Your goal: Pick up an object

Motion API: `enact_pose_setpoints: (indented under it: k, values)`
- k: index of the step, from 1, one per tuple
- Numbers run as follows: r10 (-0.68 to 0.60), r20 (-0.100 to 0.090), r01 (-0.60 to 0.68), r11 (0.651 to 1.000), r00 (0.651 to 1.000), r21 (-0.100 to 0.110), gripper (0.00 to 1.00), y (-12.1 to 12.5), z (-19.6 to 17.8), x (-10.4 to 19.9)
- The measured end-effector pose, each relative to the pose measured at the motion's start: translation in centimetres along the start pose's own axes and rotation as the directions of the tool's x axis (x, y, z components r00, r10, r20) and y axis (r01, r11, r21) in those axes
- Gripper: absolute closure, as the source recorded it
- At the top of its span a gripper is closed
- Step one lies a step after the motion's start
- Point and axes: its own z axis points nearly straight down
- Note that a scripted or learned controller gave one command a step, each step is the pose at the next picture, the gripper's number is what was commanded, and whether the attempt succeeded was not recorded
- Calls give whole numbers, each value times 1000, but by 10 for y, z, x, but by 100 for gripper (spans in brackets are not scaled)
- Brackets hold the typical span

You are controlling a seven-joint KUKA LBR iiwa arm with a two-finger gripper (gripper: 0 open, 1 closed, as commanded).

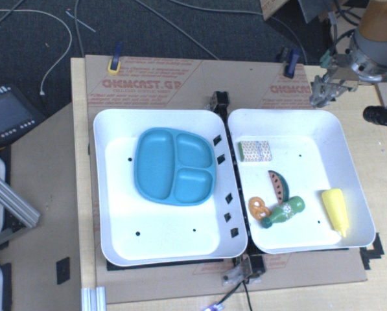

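Claw (324, 91) above right bin's (349, 141) far corner — grip state unclear, yellow corn (336, 209) inside

You see a sky-blue sectioned plastic plate (175, 166) in the left white bin (109, 193); the right white bin (349, 154) holds a yellow corn-shaped toy (336, 209), a green squeeze toy (284, 212), an orange pretzel (258, 207) and a speckled packet (255, 151).

A bench topped with brown printed cardboard (180, 83) carries two shallow white bins side by side, the left bin (109, 193) and the right bin (349, 154), touching along a black clipped seam. Clamps, yellow-blue (115, 62) and blue (290, 62), grip the cardboard's far edge.
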Motion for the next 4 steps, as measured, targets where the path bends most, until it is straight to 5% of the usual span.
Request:
enact_pose_setpoints:
  k: [4]
  values:
    - [-4,-4,4,1000,1000,11,100,-69,37,198]
